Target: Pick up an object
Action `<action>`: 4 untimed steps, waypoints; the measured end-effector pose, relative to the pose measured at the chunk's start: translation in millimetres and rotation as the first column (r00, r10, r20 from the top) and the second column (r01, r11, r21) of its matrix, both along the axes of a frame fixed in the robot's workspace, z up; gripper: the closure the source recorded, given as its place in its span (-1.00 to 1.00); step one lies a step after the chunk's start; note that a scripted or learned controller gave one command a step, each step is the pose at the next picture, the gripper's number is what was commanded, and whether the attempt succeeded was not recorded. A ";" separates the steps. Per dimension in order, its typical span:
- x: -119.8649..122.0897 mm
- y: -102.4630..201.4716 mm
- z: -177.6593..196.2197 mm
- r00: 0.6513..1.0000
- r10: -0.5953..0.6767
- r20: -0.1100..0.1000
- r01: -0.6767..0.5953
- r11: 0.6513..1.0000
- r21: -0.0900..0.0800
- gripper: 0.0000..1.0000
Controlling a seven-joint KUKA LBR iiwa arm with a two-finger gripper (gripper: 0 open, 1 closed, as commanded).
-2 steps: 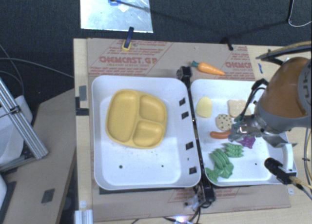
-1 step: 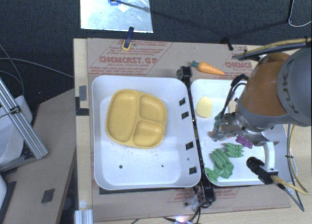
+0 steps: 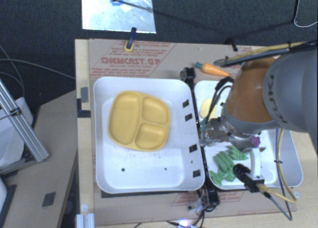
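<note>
Two shallow white bins side by side on the worktop (image 3: pixel 149 55). In the left bin (image 3: pixel 107 172), a yellow divided plate (image 3: pixel 139 120) with three compartments, lying flat toward the bin's far-left part, well apart from the near rim. In the right bin (image 3: pixel 293 172), a cluster of green pea pods (image 3: pixel 224 165) near the near-left corner, a pale yellow object (image 3: pixel 205 107) close to the bin's far-left corner and partly hidden by the arm, and a small purple piece (image 3: pixel 255 141) just beside the arm's wrist. Beyond the right bin's far rim, an orange carrot (image 3: pixel 214 69) resting on the worktop, tip pointing left. Above the right bin, the grey arm (image 3: pixel 293 93) with its orange band (image 3: pixel 251 93), covering most of that bin's far half. End effector (image 3: pixel 218 133) low over the bin's left side, just beyond the pea pods; cannot tell how far open, nor whether anything is held. Near the worktop's far edge, a small blue and yellow clamp (image 3: pixel 130 39).
</note>
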State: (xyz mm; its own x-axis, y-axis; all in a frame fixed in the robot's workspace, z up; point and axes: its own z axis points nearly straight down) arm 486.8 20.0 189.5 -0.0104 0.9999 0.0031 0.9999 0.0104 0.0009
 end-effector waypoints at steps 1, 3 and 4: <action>1.0 18.4 40.3 1.000 -0.003 0.005 0.003 1.000 -0.001 1.00; 0.8 98.5 148.8 1.000 0.004 0.011 -0.004 1.000 0.003 1.00; 50.0 33.1 111.2 1.000 -0.015 0.001 0.015 1.000 -0.006 1.00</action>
State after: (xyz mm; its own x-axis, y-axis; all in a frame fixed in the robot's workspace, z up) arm 536.8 53.1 300.7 0.0049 1.0000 -0.0026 1.0000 -0.0049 0.0016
